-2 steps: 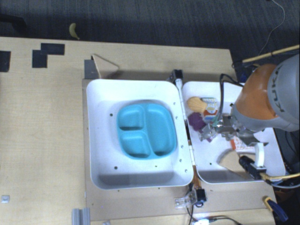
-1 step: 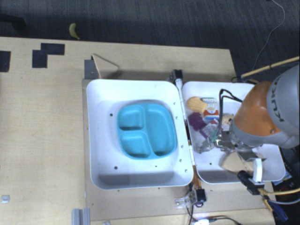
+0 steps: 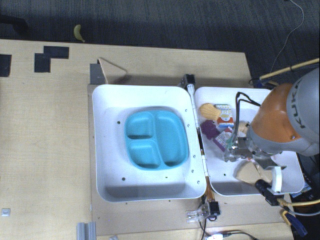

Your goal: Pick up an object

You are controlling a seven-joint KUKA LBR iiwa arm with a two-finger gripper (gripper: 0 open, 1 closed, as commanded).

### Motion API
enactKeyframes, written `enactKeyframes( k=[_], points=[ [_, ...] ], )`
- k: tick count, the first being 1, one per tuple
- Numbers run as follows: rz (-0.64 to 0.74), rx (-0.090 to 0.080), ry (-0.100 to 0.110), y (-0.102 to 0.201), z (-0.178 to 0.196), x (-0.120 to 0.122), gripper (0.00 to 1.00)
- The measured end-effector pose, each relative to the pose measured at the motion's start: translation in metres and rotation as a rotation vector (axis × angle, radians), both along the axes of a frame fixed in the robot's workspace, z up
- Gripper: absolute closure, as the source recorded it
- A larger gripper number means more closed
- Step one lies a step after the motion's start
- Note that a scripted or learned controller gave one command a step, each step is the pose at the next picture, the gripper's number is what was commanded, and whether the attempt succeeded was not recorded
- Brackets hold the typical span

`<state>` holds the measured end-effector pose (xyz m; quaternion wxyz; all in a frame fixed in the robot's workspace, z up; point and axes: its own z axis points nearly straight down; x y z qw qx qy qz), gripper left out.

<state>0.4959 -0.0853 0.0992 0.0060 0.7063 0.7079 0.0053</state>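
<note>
Dark carpet lies behind a pale wooden bench [image 3: 45, 149] that carries two shallow white bins side by side.

Camera view. The left bin [image 3: 107, 134] holds one thing, a blue divided tray [image 3: 156, 138] with three compartments, lying flat near the middle. The right bin [image 3: 215, 179] holds the loose clutter: a tan, rounded brush-like piece [image 3: 210, 110] at the top left, a small white package with red and blue print [image 3: 226, 115] touching it, and a purple object [image 3: 210, 130] just below, lying tilted toward the bin's centre. A pale tan flat piece [image 3: 246, 173] rests lower down, near the front wall.

The arm [image 3: 277, 119] comes in from the right, and its orange band hangs over the right bin. The gripper [image 3: 235, 151] sits low among the clutter, just beside the lower end of the purple object. You cannot tell from this angle how the jaws stand; the wrist body covers them, and nothing is visibly between them.

Judgement: you are at the descent-and-grasp step, with no lift yet and nothing confirmed in hand. The likeliest target is the purple object or a small item close by it. The next move calls for a closure squarely on one item, then a straight lift clear of the bin wall. Crowding there could make the grip glance off.
</note>
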Motion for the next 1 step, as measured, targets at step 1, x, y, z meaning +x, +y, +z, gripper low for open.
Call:
enactKeyframes(
  k=[1],
  points=[
    [0.000,0.000,0.000,0.0000,-0.0001,-0.0001,0.00]
  ],
)
